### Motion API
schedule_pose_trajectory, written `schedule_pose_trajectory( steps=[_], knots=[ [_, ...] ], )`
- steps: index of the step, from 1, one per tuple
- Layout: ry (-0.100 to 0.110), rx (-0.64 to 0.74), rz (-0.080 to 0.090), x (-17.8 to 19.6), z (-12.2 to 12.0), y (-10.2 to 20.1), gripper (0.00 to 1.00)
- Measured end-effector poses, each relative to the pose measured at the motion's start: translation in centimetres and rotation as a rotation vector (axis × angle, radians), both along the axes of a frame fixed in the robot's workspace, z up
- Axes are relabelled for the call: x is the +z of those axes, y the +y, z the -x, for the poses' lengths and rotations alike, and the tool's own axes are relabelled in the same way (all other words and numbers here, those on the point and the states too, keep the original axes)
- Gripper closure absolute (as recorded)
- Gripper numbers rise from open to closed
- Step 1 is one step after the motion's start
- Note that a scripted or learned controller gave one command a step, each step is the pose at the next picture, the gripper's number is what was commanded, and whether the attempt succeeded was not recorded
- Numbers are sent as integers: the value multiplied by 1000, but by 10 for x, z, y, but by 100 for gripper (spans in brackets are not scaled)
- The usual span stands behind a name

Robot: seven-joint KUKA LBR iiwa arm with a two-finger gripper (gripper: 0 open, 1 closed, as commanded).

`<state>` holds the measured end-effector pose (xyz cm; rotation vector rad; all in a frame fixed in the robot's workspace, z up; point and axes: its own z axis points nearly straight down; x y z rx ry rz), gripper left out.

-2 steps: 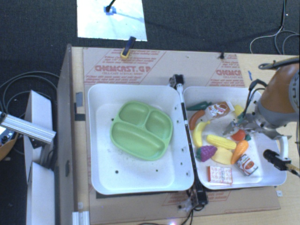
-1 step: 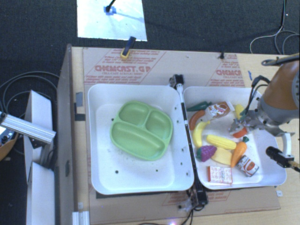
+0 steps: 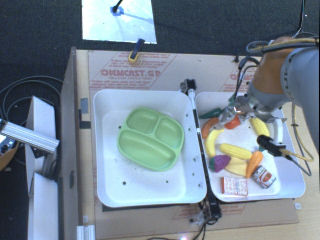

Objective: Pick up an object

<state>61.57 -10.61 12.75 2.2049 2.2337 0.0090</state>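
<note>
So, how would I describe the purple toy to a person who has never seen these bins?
Look in the right white bin, the one full of toy food. Near its left wall, below the curved yellow plastic banana, lies a small purple plastic grape bunch. It is the only purple item; its neighbours are yellow, orange or red.

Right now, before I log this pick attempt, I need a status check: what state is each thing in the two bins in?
Green divided plate: flat, upright, in the left bin.
Corn cob: lying on its side in the right bin.
Banana: lying flat.
Carrot: lying, tip toward the can.
Can: tipped on its side.
Red-and-white box: flat.
Purple grapes: resting beside the corn cob.
Gripper: low over the bin's far end.
</note>
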Motion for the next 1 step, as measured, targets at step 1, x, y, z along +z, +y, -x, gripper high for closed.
schedule_pose_trajectory(
  steps=[1],
  knots=[
    [-3,-1,0,91,12,67,100]
  ],
)
